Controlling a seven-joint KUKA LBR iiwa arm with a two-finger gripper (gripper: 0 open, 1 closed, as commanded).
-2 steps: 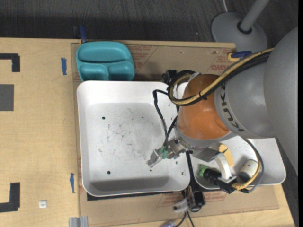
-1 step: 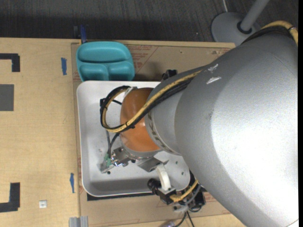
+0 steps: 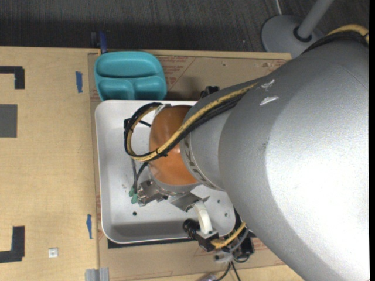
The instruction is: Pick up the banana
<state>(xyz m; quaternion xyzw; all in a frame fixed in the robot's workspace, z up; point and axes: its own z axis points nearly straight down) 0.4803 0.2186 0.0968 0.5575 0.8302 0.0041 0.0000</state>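
Note:
My arm reaches in from the right and hangs low over the left white bin (image 3: pixel 112 174), covering its middle and right side. The orange band (image 3: pixel 167 148) above the wrist faces the camera, with black and yellow cables looping around it. Below the band, the gripper's (image 3: pixel 155 196) grey mount points down into the bin, and the wrist hides its lower part. A small green piece (image 3: pixel 135 199) sticks out at the mount's left side. Whatever lies under the arm in the bin is hidden.
A teal moulded tray (image 3: pixel 130 75) stands just behind the bin's far edge. The brown bench (image 3: pixel 47 157) stretches to the left, marked with black and blue tape. A bare strip of bin floor runs along the bin's left and front walls.

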